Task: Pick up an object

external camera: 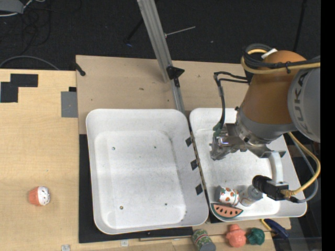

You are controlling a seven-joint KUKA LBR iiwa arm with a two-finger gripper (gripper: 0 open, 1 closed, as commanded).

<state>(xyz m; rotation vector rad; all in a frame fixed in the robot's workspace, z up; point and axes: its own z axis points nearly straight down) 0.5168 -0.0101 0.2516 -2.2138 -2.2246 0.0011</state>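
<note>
The arm reaches in from 3 o'clock and its claw [222, 146] hangs over the right bin [205, 120], above bare floor near the bin's middle; if it is released or clenched I cannot tell. The likely targets lie toward 6 o'clock of it in this bin: a small white strawberry-printed object [228, 195], a watermelon slice toy [226, 212] touching it, and a grey cylinder [250, 194]. I judge this is the approach step, nothing grasped yet. Next the claw must move over one object and descend.

arm [293, 103]: grey shell | orange wrist band | black and yellow cables | white "KUKA" lettering
</note>
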